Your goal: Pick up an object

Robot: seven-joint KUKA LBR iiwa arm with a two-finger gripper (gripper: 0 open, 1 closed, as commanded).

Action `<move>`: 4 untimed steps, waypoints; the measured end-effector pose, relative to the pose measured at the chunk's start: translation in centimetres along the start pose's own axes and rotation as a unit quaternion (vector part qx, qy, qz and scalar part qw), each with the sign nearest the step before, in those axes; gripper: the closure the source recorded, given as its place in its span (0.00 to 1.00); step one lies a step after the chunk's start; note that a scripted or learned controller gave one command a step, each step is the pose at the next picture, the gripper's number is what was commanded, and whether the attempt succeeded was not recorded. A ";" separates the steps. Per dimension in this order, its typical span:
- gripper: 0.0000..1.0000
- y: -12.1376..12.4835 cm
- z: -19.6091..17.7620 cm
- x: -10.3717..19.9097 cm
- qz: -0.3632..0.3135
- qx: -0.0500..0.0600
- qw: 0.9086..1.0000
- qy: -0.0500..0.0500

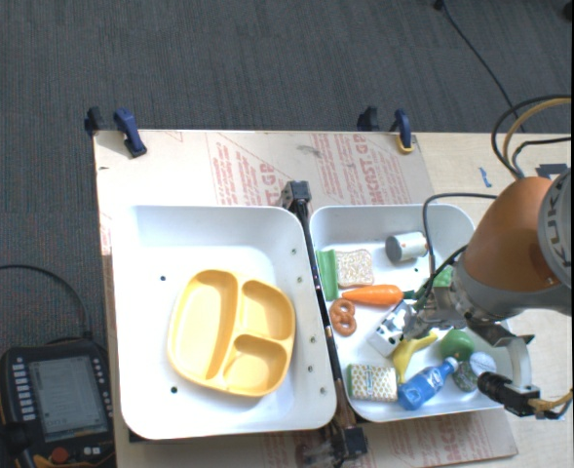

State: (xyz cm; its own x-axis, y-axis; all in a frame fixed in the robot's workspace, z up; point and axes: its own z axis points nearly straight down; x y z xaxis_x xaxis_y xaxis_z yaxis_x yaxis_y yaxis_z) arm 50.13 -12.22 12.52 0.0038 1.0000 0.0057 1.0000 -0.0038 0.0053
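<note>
Reaching into the right bin, the gripper is hovering over a banana at the bin's six o'clock; its grip is unclear. Descending squarely, avoiding the carrot, is looking wise.

Two bins, one tray

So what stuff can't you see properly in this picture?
- Gripper: camera view; the arm's orange band covers it, so its grip is unclear.
- Green toy: partly under the arm, shape unclear.
- Silver can: too small to read.
- Handheld controller: cut off by the bottom edge.
</note>
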 end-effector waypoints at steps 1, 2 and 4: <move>0.00 0.0 0.0 0.0 0.000 0.000 1.000 0.000; 0.00 5.2 3.7 -0.5 -0.002 0.004 1.000 -0.002; 0.00 5.2 2.8 -0.5 -0.001 0.005 1.000 -0.001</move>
State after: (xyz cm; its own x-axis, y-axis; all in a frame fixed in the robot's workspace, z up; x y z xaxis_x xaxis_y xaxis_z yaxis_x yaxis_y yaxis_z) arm 55.37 -12.69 9.79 0.0011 1.0000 0.0032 1.0000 -0.0011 -0.0042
